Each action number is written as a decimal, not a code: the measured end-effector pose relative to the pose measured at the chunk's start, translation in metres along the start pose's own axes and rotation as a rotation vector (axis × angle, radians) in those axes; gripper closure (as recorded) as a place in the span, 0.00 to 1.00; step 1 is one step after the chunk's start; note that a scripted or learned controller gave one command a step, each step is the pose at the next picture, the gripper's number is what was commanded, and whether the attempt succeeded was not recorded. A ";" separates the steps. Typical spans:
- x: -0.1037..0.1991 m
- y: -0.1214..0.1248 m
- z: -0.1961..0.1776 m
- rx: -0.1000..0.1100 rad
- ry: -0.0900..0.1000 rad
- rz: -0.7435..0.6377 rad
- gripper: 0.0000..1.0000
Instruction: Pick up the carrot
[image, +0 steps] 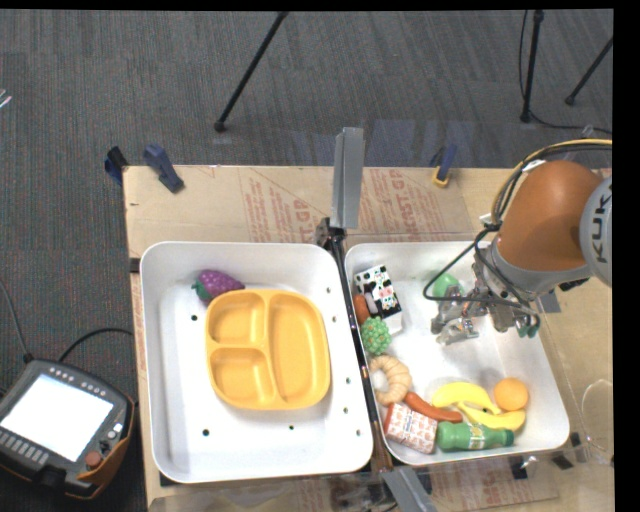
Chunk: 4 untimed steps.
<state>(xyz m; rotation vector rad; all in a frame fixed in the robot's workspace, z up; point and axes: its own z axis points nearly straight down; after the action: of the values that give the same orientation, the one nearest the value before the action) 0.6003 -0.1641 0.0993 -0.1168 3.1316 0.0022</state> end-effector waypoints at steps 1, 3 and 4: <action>-0.034 -0.048 -0.104 0.007 -0.007 -0.027 1.00; 0.045 -0.028 -0.174 0.006 -0.007 -0.378 1.00; 0.110 -0.041 -0.280 0.008 -0.005 -0.410 1.00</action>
<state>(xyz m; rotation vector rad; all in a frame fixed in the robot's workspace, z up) 0.4914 -0.2139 0.3784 -0.7512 3.0371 -0.0118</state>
